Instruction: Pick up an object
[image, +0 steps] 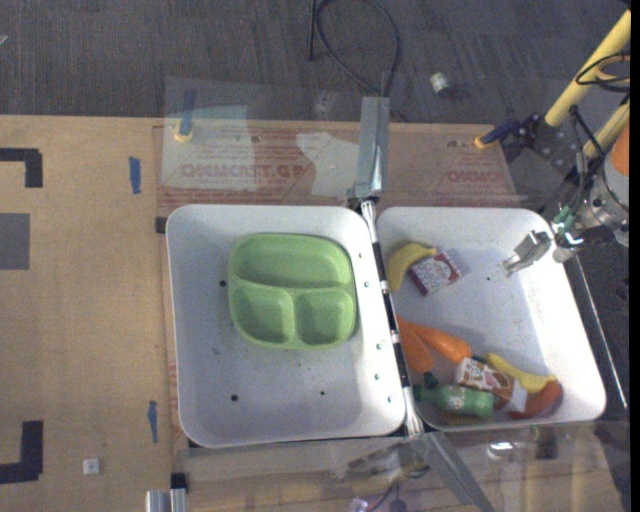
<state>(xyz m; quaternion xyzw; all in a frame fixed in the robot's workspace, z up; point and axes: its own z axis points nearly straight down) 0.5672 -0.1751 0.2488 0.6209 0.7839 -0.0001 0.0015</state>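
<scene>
White right bin is the landmark for this entry. Tool hangs over its upper right part, near the right wall, with nothing between its tips; whether it is spread or pressed together I cannot tell at this resolution.

Progress: pick not yet done. All candidates lie in the bin, apart from the tool:
- banana and a small red-and-white carton, touching, by the bin's upper left wall.
- orange carrot-shaped toy along the left wall, below them.
- cluster at the bin's lower edge: green bottle, second small carton, yellow piece, orange-red piece, packed close.

Judgement: banana/carton pair is nearest the tool; a descent and a closing remain.

Surroundings: left of the landmark, a second white bin holds a green divided plate. Both sit on a tan table with blue tape marks. Beyond the bins, dark carpet with a black cable.
</scene>
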